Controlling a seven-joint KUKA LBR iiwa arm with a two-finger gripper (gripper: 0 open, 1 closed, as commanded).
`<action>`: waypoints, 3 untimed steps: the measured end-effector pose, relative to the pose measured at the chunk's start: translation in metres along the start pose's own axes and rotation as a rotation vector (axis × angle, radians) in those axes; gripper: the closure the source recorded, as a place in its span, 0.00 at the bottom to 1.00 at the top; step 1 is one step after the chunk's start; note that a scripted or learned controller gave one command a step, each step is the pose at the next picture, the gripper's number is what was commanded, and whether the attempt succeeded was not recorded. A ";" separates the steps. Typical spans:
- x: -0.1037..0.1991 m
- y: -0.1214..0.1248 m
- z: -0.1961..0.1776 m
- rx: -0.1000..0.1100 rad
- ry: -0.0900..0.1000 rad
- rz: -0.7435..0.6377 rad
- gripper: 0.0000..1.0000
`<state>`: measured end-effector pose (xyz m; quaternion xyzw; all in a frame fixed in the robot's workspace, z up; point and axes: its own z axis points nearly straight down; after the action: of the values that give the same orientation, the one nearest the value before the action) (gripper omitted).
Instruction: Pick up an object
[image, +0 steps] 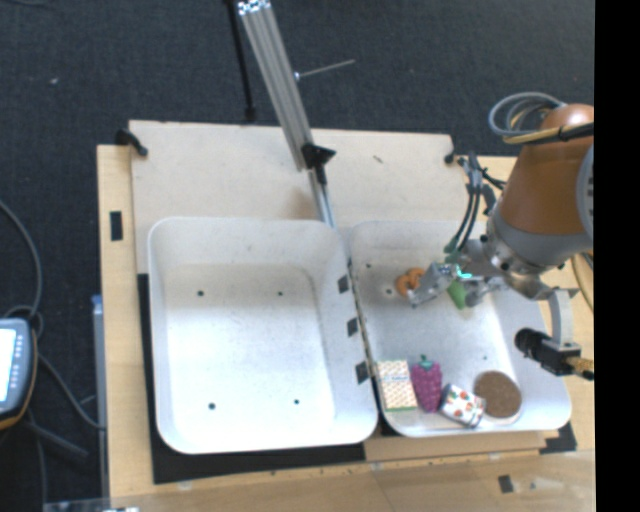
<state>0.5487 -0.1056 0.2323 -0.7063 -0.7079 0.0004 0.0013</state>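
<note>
Orange object lies in right bin, touching or just beside gripper tip, on side away from arm. Finger state: cannot tell at this resolution.

Camera view: green item sits just behind tip, toward wrist. Other objects lie well apart, toward bin's near wall: patterned box, magenta item, spotted item, brown disc.

Step in hand, judged: closing on orange object. Centre fingers over it before closing; verify object between fingers before lift. Risk: tip nudges object aside.
</note>
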 end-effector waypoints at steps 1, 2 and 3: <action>0.000 0.001 -0.002 -0.005 -0.001 0.002 0.00; -0.001 0.006 0.060 0.002 -0.003 0.005 0.00; 0.001 -0.005 0.115 0.003 -0.003 0.004 0.00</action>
<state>0.5435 -0.1048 0.1175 -0.7079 -0.7063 0.0023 0.0013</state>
